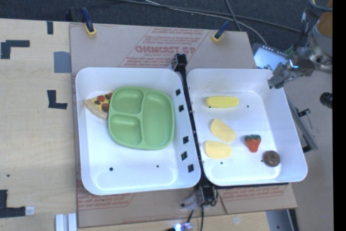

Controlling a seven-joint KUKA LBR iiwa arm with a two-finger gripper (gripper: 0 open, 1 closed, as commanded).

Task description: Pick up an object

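A: Starting at the left, the left bin [86, 170] holds a green divided plate [141, 117], three compartments, sitting a bit toward the far half of the bin.

B: And tucked at the plate's left edge, a pizza slice [98, 106]. Its tip points left and toward the far side, with the wide end touching or slipping under the plate; hard to say which.

A: Across the black divider [186, 116] now, into the right bin [286, 132]. Farthest from us is a corn cob [222, 101], long axis running straight left to right, lying flat.

B: Nearer, a yellow chip [222, 130], oval, its long axis slanting from far-left to near-right. Just beside it, nearer still, a second yellow piece [218, 150], lying roughly left to right. The two look close, maybe touching at the edges.

A: Move right: a small strawberry [253, 142], green top toward the far side, red tip pointing near. Then a brown round cookie [271, 158] close to the bin's near-right corner, apart from the strawberry.

B: And the gripper [278, 79]?

A: Up at the far-right corner of the right bin, hanging over the rim, well apart from every item. Whether its tips are spread or closed, I can't tell from here. Nothing visible between them.

B: The grey arm [319, 35] comes in from the right edge.
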